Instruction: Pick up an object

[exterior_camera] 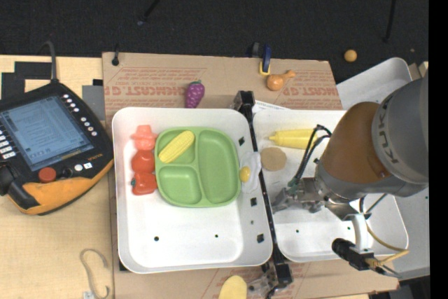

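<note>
The right bin holds a long yellow toy near its far wall and a round tan disc just in front of it. My gripper hangs low over this bin's left part, a little nearer than the disc, and the bulky grey and orange arm hides the bin's right side. In the left bin a green divided plate carries a yellow corn cob. A red and orange toy figure lies to the plate's left, and a small yellow piece sits at the plate's right edge.
On the cardboard behind the bins lie purple grapes and an orange pear-like toy. A yellow lemon-like toy sits in front of the bins. A teach pendant rests on the bench at the left.
</note>
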`<state>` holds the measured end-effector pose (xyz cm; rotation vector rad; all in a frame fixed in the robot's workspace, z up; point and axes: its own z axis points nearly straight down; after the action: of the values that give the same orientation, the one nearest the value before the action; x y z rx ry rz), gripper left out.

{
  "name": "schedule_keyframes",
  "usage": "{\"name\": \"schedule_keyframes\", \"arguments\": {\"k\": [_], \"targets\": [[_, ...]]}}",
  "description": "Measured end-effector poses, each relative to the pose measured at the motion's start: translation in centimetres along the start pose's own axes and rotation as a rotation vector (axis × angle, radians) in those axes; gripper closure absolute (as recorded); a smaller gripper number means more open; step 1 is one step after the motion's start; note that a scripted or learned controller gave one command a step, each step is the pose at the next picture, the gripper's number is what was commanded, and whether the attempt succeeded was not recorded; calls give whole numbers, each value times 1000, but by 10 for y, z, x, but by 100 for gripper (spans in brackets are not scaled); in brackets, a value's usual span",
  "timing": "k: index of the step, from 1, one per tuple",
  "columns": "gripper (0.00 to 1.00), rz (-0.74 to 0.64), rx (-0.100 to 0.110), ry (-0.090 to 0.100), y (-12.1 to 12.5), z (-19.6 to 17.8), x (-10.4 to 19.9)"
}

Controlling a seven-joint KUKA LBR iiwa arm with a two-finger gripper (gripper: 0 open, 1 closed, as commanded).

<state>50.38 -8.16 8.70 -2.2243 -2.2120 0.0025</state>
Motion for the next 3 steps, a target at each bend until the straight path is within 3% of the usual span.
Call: {"name": "schedule_keyframes", "arguments": {"k": [1, 3], "targets": [[100, 10, 0, 0, 0, -11, -2], [100, -5, -7, -3, 7, -107, -10]]}}
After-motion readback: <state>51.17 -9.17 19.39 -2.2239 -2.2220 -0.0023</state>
